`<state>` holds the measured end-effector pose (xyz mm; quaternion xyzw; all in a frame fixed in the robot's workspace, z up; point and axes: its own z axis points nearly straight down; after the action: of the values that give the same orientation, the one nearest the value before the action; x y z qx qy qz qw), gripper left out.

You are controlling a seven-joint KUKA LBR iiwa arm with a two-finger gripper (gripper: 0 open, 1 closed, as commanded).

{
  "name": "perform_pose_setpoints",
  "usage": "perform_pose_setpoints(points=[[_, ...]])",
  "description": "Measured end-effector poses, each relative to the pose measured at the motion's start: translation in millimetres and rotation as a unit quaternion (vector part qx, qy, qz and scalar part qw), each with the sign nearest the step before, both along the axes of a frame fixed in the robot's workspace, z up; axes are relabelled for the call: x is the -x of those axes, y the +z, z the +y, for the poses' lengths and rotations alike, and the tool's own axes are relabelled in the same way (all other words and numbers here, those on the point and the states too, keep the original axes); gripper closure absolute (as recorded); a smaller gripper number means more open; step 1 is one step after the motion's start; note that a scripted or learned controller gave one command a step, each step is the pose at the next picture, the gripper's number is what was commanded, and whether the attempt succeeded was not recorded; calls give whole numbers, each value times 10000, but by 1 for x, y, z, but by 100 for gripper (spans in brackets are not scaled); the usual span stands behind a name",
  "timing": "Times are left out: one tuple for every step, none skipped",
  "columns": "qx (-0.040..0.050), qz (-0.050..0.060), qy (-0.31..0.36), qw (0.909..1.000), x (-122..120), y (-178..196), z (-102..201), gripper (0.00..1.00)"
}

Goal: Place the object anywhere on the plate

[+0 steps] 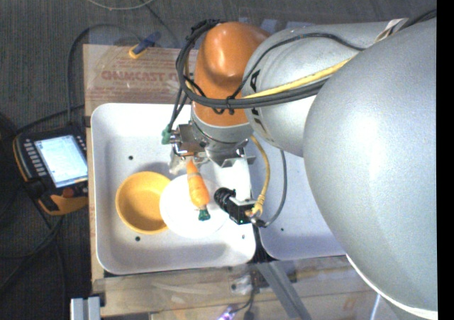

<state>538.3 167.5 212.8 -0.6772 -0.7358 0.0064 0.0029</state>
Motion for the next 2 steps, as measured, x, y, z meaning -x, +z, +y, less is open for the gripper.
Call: perform_pose_setpoints(points=[[2,-5,915,9958,17,6,56,100],[12,1,727,9974,8,-21,52,100]])
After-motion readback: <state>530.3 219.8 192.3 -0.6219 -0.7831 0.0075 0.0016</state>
